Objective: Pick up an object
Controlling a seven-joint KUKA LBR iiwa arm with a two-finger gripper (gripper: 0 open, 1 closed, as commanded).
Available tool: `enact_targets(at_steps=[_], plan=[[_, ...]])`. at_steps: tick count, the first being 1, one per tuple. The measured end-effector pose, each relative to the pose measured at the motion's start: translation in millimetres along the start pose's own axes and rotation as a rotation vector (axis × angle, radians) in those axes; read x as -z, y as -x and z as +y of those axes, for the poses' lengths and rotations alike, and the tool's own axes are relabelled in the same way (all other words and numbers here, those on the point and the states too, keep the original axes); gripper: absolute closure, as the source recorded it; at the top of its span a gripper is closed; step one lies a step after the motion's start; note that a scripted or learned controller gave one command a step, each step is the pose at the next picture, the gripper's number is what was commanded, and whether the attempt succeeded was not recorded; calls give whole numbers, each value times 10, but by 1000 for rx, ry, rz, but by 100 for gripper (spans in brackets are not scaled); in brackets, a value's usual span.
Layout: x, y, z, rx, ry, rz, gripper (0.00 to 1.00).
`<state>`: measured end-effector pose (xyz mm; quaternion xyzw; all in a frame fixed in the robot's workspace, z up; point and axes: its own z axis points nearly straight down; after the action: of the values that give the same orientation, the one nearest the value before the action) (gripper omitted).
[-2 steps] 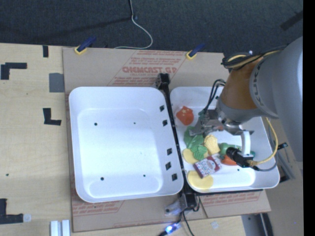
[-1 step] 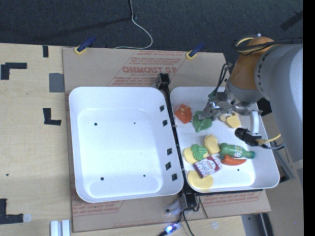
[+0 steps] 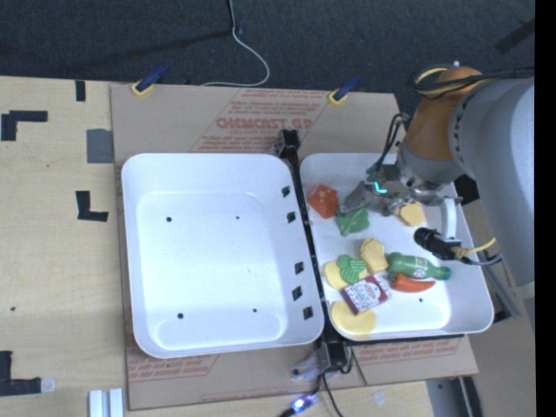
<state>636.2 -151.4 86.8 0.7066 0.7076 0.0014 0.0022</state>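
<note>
Arm: the grey KUKA arm (image 3: 486, 146) is reaching in from the right, its orange band (image 3: 434, 129) sitting over the back of the right bin.
Gripper: the gripper (image 3: 363, 202) is hanging low in the right bin (image 3: 469, 320), right over the green piece; honestly can't tell how its fingers are standing from this angle.
Green piece: a small dark green toy (image 3: 353, 222) is lying just under the gripper tip, touching or nearly touching it. Not clearly gripped.
Orange-red block: a little orange-red block (image 3: 323, 201) is sitting just left of the gripper, near the divider between the bins.
Yellow bit: a pale yellow piece (image 3: 412, 214) is lying just right of the gripper, close to the wrist.
Front pile: a green and yellow toy (image 3: 352, 269), a green pickle-looking thing (image 3: 419, 266) with a red piece (image 3: 412, 284) beside it, a red-and-white packet (image 3: 365, 295) and a yellow disc (image 3: 353, 320) are crowding the near half of the right bin.
Left bin: the left bin (image 3: 139, 233) is sitting beside it, the two touching along the black clips.
Bench: cardboard sheet (image 3: 252, 124) is lying under both bins.
</note>
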Motion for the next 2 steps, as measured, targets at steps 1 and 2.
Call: enact_targets(at_steps=[1,2], plan=[[-23,-550,-297,3,-8,2,0],[76,-526,-288,0,-6,1,100]])
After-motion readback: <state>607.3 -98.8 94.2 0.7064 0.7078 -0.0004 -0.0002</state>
